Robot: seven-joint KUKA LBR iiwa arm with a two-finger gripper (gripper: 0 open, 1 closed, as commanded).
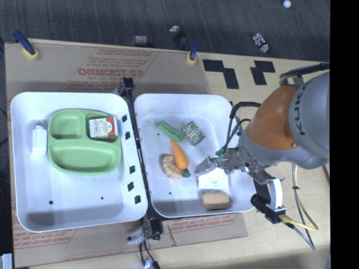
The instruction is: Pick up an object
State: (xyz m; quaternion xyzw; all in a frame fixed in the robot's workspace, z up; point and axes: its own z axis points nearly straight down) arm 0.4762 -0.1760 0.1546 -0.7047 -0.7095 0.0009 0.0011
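- Closest to the lens: grey KUKA arm with orange band (273, 129), reaching in from the right over the right-hand shallow white bin (147, 150).
- Two-finger gripper (213, 163) low over that bin's right side; metal fingers blurred against the white floor, so cannot tell whether jaws are apart or together.
- Nothing seen clamped between them.
- Just below the gripper: flat white square packet (213, 181), touching or nearly touching the fingertips; cannot tell which.
- Below that, near the bin's front wall: tan rounded block like a bread roll (215, 200), just beside the white packet.
- Left of the gripper: orange toy carrot with a green end (180, 156), lying slantwise, resting against a pale beige ridged shell-like piece (171, 166).
- Above the carrot: green stick-shaped piece (169, 130), tilted, and beside it a small dark green patterned box (192, 133).
- Farther out, in the left-hand shallow white bin (22, 195): light green plastic divided tray (84, 156), with a small red and white carton (102, 128) in its upper right compartment.
- Beside the tray's left edge: small white bottle-like thing (38, 140).
- Under both bins: brown cardboard sheet with red print (106, 66), held by blue clamps (25, 43) at the far edge.
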